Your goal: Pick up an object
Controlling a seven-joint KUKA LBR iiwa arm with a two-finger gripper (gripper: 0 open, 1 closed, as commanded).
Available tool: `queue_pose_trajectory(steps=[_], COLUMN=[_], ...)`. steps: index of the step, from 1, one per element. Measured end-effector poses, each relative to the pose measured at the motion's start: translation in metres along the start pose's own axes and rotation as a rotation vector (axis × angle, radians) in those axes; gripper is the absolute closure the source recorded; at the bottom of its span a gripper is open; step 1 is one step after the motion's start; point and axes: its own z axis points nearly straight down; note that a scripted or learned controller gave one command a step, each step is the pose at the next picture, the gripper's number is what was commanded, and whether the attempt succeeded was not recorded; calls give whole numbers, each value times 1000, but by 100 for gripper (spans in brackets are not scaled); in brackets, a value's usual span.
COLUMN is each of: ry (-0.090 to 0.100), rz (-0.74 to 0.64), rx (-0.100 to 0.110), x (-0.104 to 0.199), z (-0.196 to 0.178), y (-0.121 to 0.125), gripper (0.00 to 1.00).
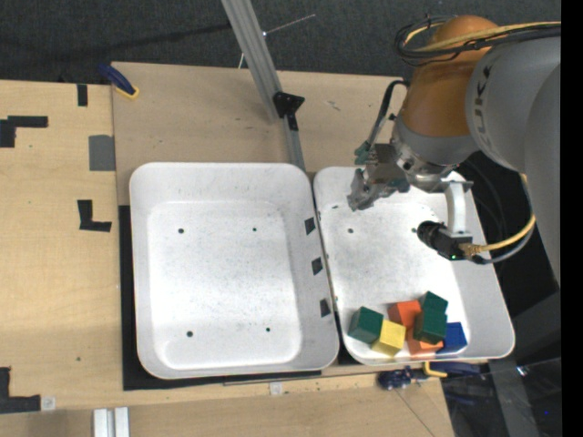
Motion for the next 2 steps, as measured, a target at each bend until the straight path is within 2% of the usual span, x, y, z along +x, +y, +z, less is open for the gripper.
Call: queue_pose_trajectory(steps=[2], ry=[0], rz=[-2], rx=[-1], x=[104], z=[-12], y=[-9], gripper=[100])
